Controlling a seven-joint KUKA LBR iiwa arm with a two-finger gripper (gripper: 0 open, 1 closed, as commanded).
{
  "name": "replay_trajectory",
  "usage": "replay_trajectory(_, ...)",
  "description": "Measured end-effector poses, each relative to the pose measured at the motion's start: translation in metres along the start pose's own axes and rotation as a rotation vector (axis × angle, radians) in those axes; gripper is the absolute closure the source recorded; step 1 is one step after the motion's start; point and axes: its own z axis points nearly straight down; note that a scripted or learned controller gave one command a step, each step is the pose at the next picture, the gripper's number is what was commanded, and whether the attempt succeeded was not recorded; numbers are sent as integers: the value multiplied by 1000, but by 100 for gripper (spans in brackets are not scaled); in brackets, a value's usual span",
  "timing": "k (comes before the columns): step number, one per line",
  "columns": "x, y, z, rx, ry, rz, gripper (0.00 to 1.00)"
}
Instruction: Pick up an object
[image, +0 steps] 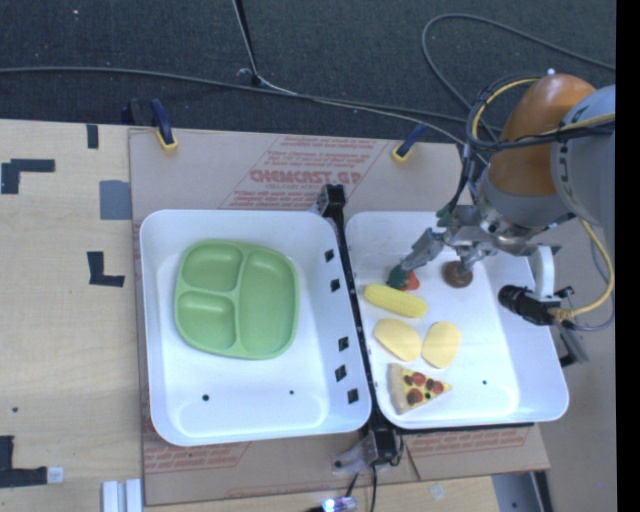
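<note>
Pizza slice: toy wedge with red and dark toppings, lying at about 6 o'clock in the right bin, nearest the lower edge of the view.
Pale yellow pieces: two rounded toy foods side by side just above the pizza slice, the second to its right; what they depict is hard to make out.
Corn cob: yellow, lying crosswise near the bin's centre, toward 9 o'clock.
Red-and-green item: small object just above the corn cob, partly covered by the fingertip over it; its identity is unclear.
Brown round object: sits at about 12 o'clock in the right bin, close under the wrist; whether it is a toy or part of the tool cannot be told.
Gripper: reaches in from 3 o'clock, one grey finger slanting down to the red-and-green item; whether the jaws are apart or together cannot be told.
Arm: grey with an orange band, cut off at the right edge.
Green divided plate: three compartments, alone in the left bin.
Cables: cross the dark floor at 12 o'clock.
</note>
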Motion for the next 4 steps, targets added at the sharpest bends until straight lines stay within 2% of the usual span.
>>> replay_trajectory(1, 0, 3, -8, -14, -1, -3, 0)
replay_trajectory(2, -4, -3, 39, -10, -2, -2, 0)
replay_trajectory(3, -2, 4, 95, -24, 2, -1, 0)
replay_trajectory(4, -3, 12, 94, -39, -5, -2, 0)
